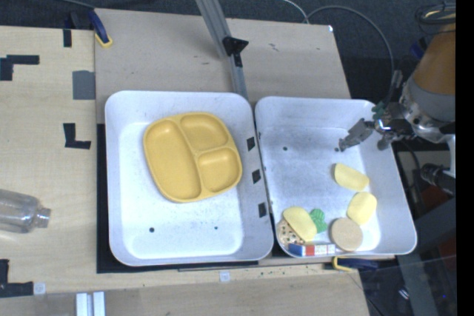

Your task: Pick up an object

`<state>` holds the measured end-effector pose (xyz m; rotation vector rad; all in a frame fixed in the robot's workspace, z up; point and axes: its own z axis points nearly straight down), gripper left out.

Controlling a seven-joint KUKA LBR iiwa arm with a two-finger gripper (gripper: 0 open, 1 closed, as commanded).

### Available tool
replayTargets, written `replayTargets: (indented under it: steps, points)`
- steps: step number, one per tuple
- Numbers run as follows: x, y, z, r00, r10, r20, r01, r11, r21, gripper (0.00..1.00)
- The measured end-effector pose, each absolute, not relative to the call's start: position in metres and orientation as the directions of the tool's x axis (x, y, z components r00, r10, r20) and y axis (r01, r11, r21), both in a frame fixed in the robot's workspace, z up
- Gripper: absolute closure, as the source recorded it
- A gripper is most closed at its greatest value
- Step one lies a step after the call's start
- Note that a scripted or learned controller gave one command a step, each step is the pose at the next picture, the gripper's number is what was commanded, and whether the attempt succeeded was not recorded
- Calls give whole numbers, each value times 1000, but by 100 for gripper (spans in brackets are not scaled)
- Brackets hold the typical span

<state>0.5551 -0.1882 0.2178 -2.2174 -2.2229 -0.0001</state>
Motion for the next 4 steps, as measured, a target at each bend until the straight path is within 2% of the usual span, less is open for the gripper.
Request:
replayTargets:
  steps: [1, 2, 3, 4]
  points:
    - [556, -187, 228, -5, 1000, 2, 1000, 5, -1, 100]
    - [526, -157, 151, -1, 1000, 3, 1000, 1, -11, 100]
    - [532, -130, 244, -4, 1000, -1, 1000, 4, 7, 100]
    - [530, -148, 257, -1, 1000, 0, 1000, 1, 0, 100]
